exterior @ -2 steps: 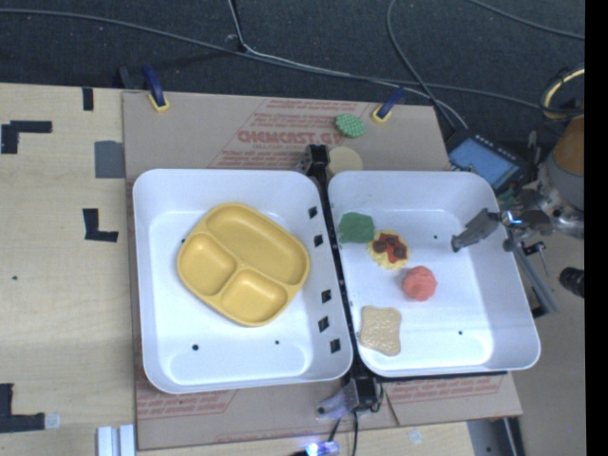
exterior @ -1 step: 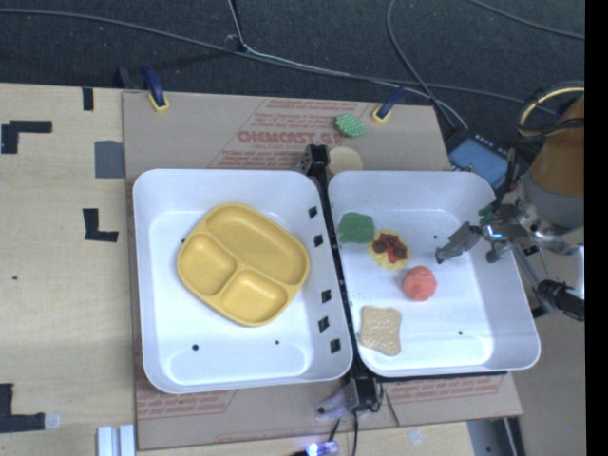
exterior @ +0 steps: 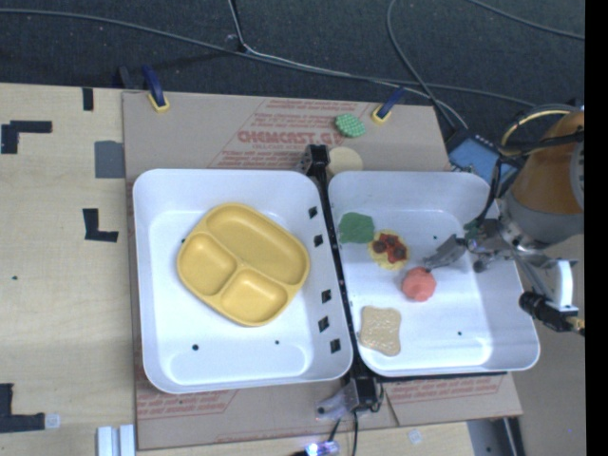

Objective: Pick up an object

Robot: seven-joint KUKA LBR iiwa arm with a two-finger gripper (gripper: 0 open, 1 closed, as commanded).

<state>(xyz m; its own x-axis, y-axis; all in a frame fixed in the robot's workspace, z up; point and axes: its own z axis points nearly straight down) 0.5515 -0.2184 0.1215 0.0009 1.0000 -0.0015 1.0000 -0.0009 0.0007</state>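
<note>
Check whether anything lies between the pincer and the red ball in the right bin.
Nothing visible does. The pincer hovers just up and right of the red ball, with only bare white floor of the right bin between them. The small pizza piece lies to the ball's upper left, off that path.

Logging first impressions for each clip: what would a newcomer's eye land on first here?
A yellow divided plate dominates the left bin. In the right bin lies a cluster of small toy foods: green piece, pizza slice, red ball and toast slice, with the gripper beside the ball.
</note>
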